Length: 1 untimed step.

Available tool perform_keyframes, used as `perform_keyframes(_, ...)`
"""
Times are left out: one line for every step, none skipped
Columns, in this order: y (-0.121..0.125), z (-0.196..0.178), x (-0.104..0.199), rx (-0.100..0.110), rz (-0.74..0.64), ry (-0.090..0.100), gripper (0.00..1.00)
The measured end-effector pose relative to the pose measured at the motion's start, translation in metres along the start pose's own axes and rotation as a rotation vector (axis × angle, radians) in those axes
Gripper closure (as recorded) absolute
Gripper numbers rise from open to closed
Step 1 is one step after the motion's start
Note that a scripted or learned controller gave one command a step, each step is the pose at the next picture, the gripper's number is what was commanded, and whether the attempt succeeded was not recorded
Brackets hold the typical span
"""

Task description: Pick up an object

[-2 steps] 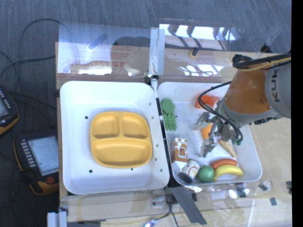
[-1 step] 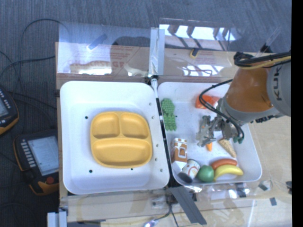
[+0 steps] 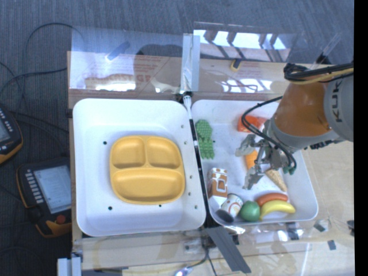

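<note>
- We judge the step in hand to be the approach: the gripper [image 3: 255, 164] hangs low inside the right bin [image 3: 307, 203], with its fingers spread apart and nothing between them.
- We see several candidate objects. An orange piece [image 3: 250, 158] lies just beside the fingertips, and a tan cone [image 3: 276, 179] sits close on the other side.
- Along the near wall we find a smooth curved banana [image 3: 278, 209], a red sausage shape [image 3: 271, 198], a round green ball [image 3: 250, 211] and a small printed can [image 3: 230, 204].
- A knobbly green vegetable [image 3: 204, 138] lies by the divider, well apart.
- The left bin [image 3: 92, 211] holds a glossy yellow divided tray [image 3: 147, 169].
- For the next move, we advise centring over one object, descending, then closing.
</note>
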<state>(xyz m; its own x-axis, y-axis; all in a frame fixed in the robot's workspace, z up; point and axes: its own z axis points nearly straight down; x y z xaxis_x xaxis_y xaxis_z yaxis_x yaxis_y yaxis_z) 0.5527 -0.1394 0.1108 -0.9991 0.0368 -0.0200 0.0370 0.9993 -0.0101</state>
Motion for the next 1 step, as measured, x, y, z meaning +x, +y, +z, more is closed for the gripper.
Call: perform_keyframes(0.0090,0.0207,-0.0127,-0.005,0.022,0.011,0.00)
